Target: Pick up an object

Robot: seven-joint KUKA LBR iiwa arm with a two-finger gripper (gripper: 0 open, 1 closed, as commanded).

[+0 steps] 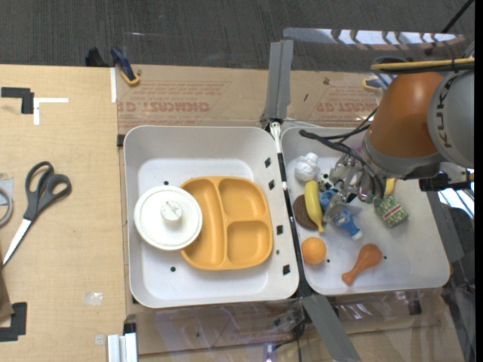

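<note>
1. The grey arm with its orange band point(407, 111) reaches in from the right over the right-hand white bin point(423, 274).
2. The end effector point(349, 185) hangs low over the middle of that bin, above a cluster of toys; whether it is wide, narrow or holding anything cannot be told from here, as the metal parts blur together.
3. Just below and left of the end effector lies a blue toy point(339, 210), its exact form too small to make out.
4. A yellow banana point(313, 206) lies just left of the blue toy, resting over a dark brown round piece point(303, 211) near the bin's left wall.
5. A white crumpled object point(306, 168) sits above the banana, toward the bin's far left corner.
6. An orange point(313, 250) lies below the banana, close to the left wall.
7. A tan chicken drumstick toy point(362, 264) lies to the right of the orange, near the bin's front edge.
8. A green patterned block point(392, 212) rests right of the end effector, apart from the cluster.
9. The left-hand white bin point(143, 277) holds a yellow divided tray point(238, 232), with a round white lid point(168, 216) overlapping the tray's left side.
10. On the wooden surface point(68, 292) left of the bins lie black-handled scissors point(38, 198).
</note>
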